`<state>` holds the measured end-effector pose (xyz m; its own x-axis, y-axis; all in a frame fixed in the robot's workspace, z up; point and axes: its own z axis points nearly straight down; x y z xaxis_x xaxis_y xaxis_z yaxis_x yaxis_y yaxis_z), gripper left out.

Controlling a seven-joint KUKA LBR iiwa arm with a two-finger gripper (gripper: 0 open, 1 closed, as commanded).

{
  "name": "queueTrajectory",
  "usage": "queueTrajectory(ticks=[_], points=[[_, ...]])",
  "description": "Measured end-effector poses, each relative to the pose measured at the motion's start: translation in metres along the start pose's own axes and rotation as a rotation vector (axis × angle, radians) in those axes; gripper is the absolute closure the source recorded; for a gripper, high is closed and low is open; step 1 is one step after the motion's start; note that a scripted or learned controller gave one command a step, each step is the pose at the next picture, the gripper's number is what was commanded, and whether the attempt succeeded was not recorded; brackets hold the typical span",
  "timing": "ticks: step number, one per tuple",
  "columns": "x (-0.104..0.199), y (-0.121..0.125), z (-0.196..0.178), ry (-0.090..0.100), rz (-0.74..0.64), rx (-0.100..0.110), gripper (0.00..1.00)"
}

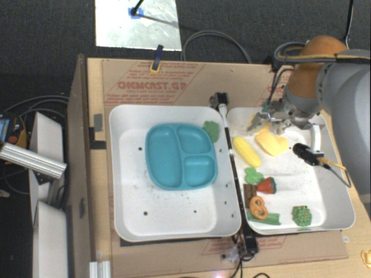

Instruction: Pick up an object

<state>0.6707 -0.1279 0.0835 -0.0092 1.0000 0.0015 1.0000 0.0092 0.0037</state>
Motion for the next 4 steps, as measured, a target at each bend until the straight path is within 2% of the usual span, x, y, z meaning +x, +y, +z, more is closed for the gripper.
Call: queueTrajectory(ticks=[1,2,3,4], points=[[-0.037,-0.011,-0.002,-0.004,0.009,0.001,0.0],[-0.017,-0.048,-0.002,-0.002,0.008,0.001,0.0],[-0.025,-0.001,-0.031,-0.004,0.004,-0.006,0.0],[0.009,-0.006,-0.026,-0.001,0.002,0.002,0.0]])
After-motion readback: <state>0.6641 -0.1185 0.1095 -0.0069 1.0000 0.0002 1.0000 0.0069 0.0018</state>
